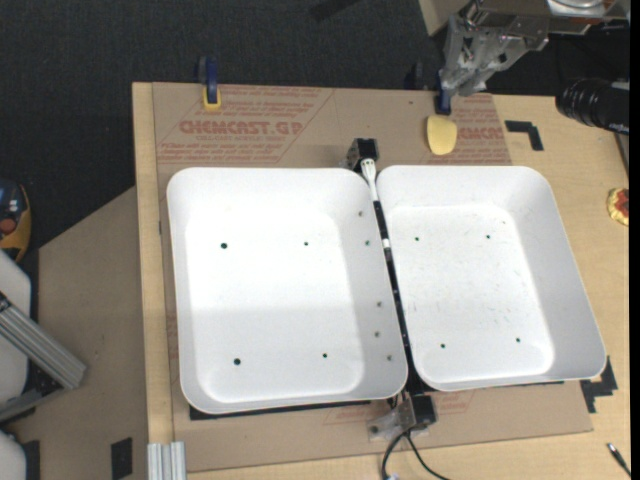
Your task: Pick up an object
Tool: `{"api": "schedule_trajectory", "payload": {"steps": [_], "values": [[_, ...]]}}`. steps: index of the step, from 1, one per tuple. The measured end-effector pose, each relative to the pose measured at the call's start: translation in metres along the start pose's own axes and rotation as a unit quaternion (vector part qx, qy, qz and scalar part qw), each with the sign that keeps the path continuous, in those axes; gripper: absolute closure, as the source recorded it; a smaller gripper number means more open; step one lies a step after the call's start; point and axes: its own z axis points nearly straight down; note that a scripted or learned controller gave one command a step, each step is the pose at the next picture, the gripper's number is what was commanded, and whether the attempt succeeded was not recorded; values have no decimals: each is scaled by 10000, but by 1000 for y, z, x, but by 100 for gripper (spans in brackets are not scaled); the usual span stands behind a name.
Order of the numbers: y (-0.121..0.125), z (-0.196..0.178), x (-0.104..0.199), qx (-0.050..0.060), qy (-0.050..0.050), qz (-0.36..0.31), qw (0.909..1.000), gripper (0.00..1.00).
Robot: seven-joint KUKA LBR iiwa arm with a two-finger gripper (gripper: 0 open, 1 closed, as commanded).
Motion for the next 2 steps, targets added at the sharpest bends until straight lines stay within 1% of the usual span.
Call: {"api": "schedule_trajectory", "payload": {"steps": [1, 2], "values": [[19, 118, 123, 169, -22, -49, 9998, 100], [20, 249, 116, 187, -45, 17, 9998, 100]]}}
